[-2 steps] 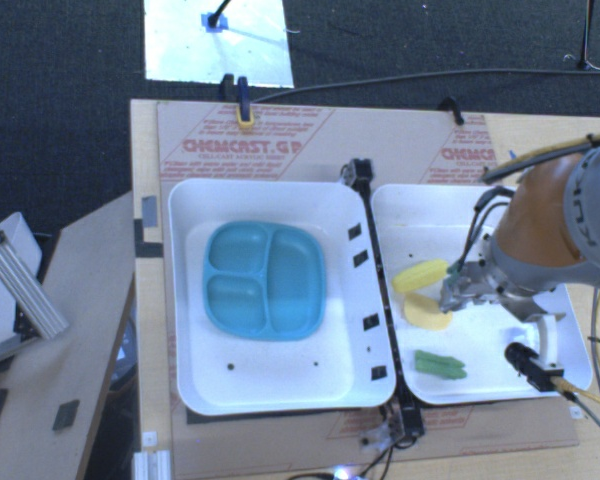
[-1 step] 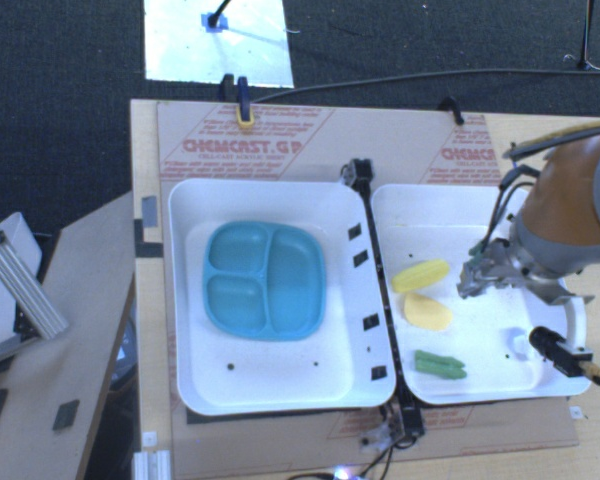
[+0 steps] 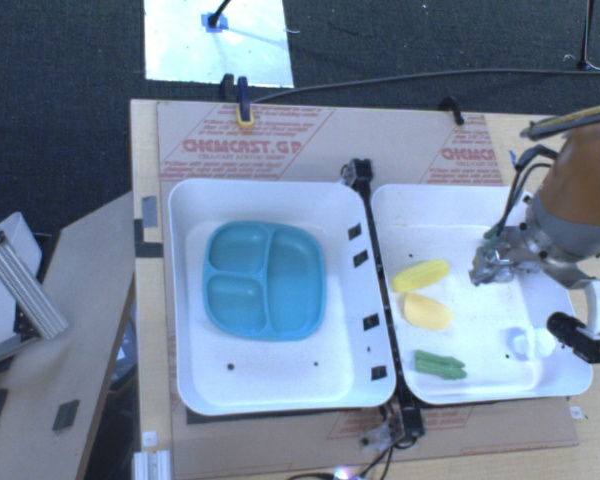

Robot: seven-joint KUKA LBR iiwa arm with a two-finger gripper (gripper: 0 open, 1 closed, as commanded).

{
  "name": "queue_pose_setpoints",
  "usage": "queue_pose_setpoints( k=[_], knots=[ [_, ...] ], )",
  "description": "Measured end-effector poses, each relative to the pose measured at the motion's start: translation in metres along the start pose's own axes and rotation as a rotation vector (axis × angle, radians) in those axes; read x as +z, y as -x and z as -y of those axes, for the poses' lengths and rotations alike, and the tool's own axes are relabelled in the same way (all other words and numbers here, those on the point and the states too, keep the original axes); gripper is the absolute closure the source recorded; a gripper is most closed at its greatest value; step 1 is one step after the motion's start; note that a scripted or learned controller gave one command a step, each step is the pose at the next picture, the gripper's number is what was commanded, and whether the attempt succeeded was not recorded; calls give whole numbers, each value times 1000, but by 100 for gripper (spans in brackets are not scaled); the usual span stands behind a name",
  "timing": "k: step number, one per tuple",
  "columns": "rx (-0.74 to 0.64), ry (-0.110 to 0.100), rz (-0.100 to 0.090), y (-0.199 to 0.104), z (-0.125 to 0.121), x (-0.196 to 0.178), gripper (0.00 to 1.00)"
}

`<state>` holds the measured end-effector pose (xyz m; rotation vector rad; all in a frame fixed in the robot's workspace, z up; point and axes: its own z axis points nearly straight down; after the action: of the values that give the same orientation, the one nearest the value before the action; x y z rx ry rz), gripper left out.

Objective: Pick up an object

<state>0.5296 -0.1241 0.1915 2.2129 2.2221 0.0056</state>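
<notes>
In the right bin (image 3: 450,223) lie a yellow banana-shaped piece (image 3: 421,275), a rounder yellow piece (image 3: 428,312) just below it, and a green pod-shaped piece (image 3: 439,365) near the front wall. A small pale object (image 3: 521,344) sits at the bin's front right. My gripper (image 3: 491,266) hangs over the right half of this bin, a little right of the yellow pieces and apart from them. Nothing shows between its fingers.
The left bin (image 3: 195,218) holds a blue divided plate (image 3: 265,279). A black divider with clips (image 3: 372,268) runs between the bins. The orange-banded arm (image 3: 580,193) covers the right bin's far right side. A black part (image 3: 578,338) juts over the bin's right rim.
</notes>
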Motion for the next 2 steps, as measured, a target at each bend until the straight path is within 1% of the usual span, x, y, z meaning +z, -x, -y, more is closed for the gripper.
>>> queue_pose_setpoints(
  k=[1,2],
  knots=[
    [0,1,0,0,-2,-49,100],
    [-6,-3,-3,-55,-2,-57,100]
  ],
)
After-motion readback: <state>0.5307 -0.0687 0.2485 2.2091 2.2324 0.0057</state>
